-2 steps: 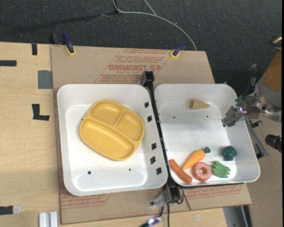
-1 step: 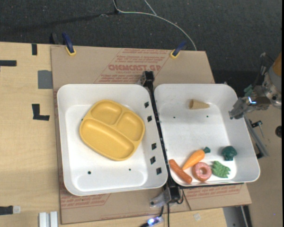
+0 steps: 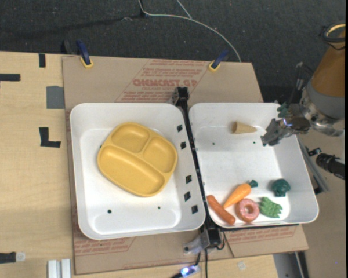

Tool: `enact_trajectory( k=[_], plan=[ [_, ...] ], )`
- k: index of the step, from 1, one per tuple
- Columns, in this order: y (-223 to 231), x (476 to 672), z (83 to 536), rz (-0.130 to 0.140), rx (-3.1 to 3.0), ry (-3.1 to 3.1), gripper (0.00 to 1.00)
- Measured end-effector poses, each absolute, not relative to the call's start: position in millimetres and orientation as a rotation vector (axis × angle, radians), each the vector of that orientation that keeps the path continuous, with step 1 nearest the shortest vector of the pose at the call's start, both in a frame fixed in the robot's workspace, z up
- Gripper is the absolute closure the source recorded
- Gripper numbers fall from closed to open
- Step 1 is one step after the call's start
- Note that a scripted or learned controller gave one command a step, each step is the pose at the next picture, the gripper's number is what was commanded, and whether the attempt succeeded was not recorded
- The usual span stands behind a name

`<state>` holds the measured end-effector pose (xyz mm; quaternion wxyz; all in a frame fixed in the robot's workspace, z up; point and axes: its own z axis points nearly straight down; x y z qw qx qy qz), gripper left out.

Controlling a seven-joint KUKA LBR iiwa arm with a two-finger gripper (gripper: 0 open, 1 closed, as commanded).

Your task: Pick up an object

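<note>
The arm (image 3: 327,80) is reaching in from the right, and its gripper (image 3: 275,133) is hanging over the far right part of the right bin (image 3: 252,155), near that bin's right wall. How far its fingers are parted cannot be told, and nothing is showing between them.

A tan cone (image 3: 242,128) is lying on its side just left of the gripper, apart from it, at the far end of the right bin. Along the near edge of that bin a sausage (image 3: 220,210), a carrot (image 3: 239,194), a pink donut (image 3: 247,209) and a green leaf (image 3: 271,207) are sitting close together, with a dark green broccoli (image 3: 279,186) a little farther back at the right.

In the left bin (image 3: 87,201) a yellow divided plate (image 3: 138,158) is lying flat near the middle.

Both bins are resting on a cardboard sheet (image 3: 156,80) clipped to the bench at the far edge.
</note>
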<state>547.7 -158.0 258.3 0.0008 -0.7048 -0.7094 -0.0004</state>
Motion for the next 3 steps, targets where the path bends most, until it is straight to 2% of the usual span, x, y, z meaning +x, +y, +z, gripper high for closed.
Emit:
enact_trajectory(
  k=[1, 2, 3],
  plan=[
    [-109.0, 547.7, 257.3, 0.000, -2.214, -2.226, 1.00],
    [-51.4, 530.7, 244.6, 0.002, -2.212, -2.226, 1.00],
    [8.2, 523.6, 231.4, 0.002, -2.211, -2.226, 1.00]
  ],
)
